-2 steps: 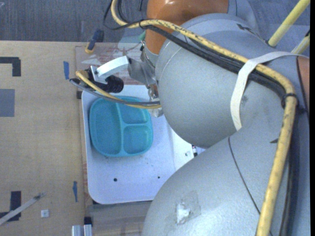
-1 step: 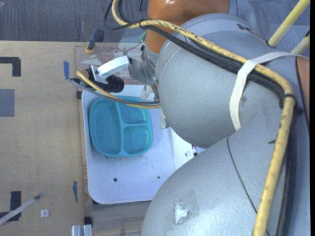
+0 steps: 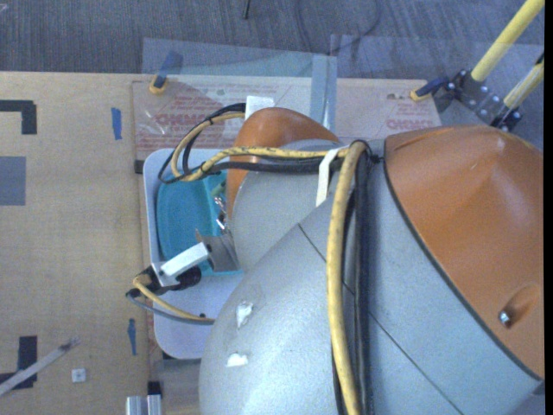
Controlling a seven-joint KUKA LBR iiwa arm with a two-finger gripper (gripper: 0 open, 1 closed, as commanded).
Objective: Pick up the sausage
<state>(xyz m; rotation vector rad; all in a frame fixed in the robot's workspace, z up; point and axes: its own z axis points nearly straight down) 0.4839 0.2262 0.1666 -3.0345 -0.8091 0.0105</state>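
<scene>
One white bin (image 3: 155,232), teal object (image 3: 183,219) inside

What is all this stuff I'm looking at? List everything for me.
White bin: one, white, left of centre, largely covered by the arm.
Teal object: one, teal, inside the bin; too hidden to identify.
Wooden bench: one, light wood, left side.
Blue tape marks: several, blue, on the bench.
Yellow poles: two, yellow, top right.
Cables: a bundle, yellow and black, running along the arm.
Robot arm: one, grey and orange, centre and right.
</scene>
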